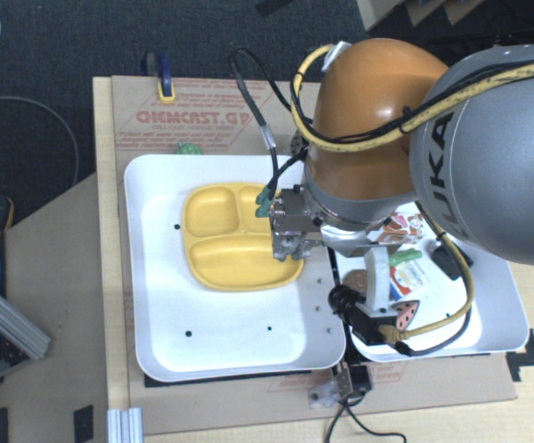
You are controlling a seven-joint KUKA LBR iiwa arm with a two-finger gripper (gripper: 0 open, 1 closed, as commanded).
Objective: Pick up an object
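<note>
A yellow divided plate (pixel 225 238) lies in the left white bin (pixel 156 321), toward its upper right part. My gripper (pixel 287 240) hangs over the plate's right rim, at the edge nearest the bin divider; the wrist block hides its tips. The orange band and grey arm body cover most of the right bin (pixel 497 330). Colourful packets (pixel 405 270) lie in the right bin, partly under the arm.
A brown cardboard sheet (pixel 193 109) with red print sits behind the bins, with a blue and yellow clamp (pixel 164 77) at its far edge. Black cables (pixel 248 81) loop from the wrist. Bare white floor of the left bin lies in front of the plate.
</note>
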